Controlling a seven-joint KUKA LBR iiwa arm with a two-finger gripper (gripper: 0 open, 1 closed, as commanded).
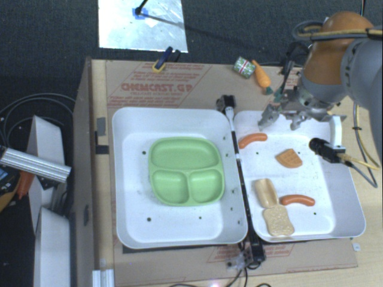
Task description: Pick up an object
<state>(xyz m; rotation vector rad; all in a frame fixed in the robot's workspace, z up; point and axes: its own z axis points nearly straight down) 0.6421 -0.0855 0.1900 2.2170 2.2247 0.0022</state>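
The fingers (280,119) hang spread apart over the right bin's (344,187) far edge, gripping nothing. Below them lie a sausage (252,139), a toast piece (289,158), a bun (266,192), another sausage (297,200) and a cracker (279,221). A green tray (185,171) sits in the left bin (131,178).

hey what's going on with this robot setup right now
A robot arm's gripper hovers over the far edge of the right bin, holding nothing. That bin contains two toy sausages, an orange piece and two bread-like pieces. The left bin holds a green divided tray.
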